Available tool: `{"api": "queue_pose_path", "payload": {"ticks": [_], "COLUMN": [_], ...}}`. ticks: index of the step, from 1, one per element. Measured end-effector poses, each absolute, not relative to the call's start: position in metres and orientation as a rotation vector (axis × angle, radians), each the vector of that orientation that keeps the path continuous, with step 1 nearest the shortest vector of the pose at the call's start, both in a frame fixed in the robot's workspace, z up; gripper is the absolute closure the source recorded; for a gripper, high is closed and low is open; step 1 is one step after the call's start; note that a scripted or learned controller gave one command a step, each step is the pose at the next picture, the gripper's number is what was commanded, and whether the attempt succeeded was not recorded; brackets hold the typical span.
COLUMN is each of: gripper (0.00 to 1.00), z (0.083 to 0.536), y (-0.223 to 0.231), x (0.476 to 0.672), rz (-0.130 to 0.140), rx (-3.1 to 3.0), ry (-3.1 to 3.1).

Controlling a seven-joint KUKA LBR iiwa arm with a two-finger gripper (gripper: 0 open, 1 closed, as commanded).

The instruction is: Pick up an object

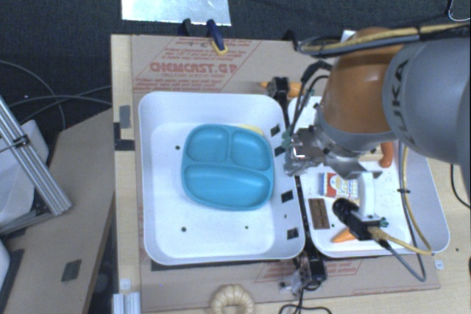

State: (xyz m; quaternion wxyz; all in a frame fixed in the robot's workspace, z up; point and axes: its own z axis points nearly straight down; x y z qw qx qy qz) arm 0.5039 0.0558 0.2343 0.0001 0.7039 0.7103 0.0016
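A blue divided plate is lying flat in the left bin, likely parked as a spare target. To its right, the arm is hanging over the right bin, covering the gripper, so I cannot tell its state. Small objects, including an orange piece, are sitting beneath it, presumably the pick candidates.

2 white bins, 1 blue divided plate, 1 arm, plus 1 orange carrot-like item and 1 printed carton partly visible.
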Motion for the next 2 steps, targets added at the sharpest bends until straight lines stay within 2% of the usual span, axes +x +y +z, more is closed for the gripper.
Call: {"api": "queue_pose_path", "payload": {"ticks": [1, 2], "gripper": [1.00, 1.00], "z": [0.2152, 0.2152], "y": [0.0433, 0.0454], "x": [0.5043, 0.5065], "rz": [-0.001, 0.002], "rx": [2.221, 2.218], "ry": [2.223, 2.225]}}
